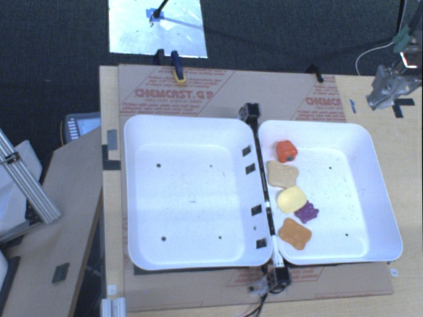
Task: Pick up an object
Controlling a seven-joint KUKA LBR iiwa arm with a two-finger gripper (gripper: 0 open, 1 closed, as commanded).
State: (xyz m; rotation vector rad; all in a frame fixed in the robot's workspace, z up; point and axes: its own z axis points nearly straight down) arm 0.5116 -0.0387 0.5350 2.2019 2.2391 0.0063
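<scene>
From the overhead camera the jaws (394, 88) hang up at the far right over the bench (370, 91), honestly can't tell how they're set. All five toys sit well down-left of them in the right bin (370, 177), lined along its left wall: orange-red piece (286, 151), tan slice (283, 174), yellow lump (291, 199), purple bit (307, 212), orange-brown piece (295, 234)

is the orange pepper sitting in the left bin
No, the orange pepper lies in the right bin, near the divider.
</scene>
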